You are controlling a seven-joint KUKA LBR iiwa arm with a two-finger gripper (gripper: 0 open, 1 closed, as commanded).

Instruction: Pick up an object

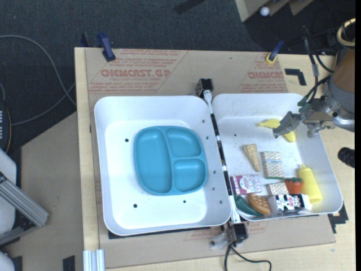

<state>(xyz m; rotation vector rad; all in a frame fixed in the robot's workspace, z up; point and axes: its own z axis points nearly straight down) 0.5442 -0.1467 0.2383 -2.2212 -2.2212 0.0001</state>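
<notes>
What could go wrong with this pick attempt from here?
The pincer hovers over a small yellow piece close to the right bin's far wall, so it may nudge it aside rather than grip it. The other toys are crowded together at the near edge, so several could shift at once.

1. Even overhead light is brightening the bench; no single source is showing.
2. The two white bins are glaring, nearly washing out their walls.
3. Shadows are staying soft and short beneath the blue tray.
4. The dark floor is losing detail.
5. Fine detail is blurring slightly throughout.
</notes>
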